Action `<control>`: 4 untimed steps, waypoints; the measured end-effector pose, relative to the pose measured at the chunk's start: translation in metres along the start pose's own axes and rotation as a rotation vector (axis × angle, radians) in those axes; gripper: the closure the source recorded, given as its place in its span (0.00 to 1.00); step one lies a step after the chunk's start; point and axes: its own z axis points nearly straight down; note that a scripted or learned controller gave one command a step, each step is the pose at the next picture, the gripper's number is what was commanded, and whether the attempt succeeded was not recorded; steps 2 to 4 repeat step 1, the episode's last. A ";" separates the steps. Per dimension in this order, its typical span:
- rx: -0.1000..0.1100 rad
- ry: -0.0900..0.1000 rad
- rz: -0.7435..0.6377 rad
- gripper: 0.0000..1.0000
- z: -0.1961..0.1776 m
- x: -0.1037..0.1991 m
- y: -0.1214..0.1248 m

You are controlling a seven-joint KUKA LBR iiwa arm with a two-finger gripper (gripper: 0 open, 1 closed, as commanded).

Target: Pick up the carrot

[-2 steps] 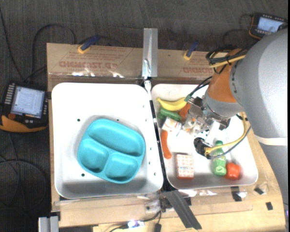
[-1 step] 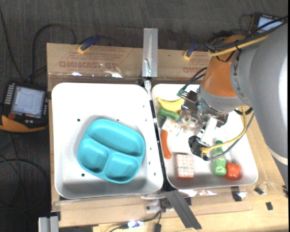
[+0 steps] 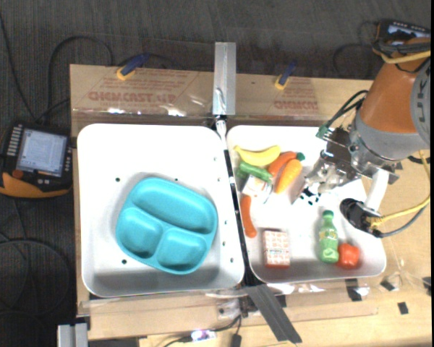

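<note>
The carrot point(image 3: 288, 175) is a short orange piece with a green tip, lying at a slant in the upper left part of the right bin point(image 3: 369, 266). It rests against a second orange piece point(image 3: 278, 162), just below a yellow banana point(image 3: 256, 153). My gripper point(image 3: 320, 182) hangs over the right bin, just right of the carrot and close to its lower end. Nothing shows as held in it.
A green piece point(image 3: 254, 170) and a small white carton point(image 3: 256, 187) lie left of the carrot. A thin orange-red stick point(image 3: 247, 216) lies along the bin's left wall. A red-and-white box point(image 3: 276, 248), green bottle point(image 3: 328, 235) and red tomato point(image 3: 349, 255) sit near the front. The left bin holds a blue divided tray point(image 3: 166, 223).
</note>
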 end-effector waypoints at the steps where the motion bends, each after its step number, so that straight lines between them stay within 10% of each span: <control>1: 0.000 0.000 0.000 0.00 0.000 0.000 0.000; 4: 0.000 0.000 0.000 0.00 0.000 0.000 0.000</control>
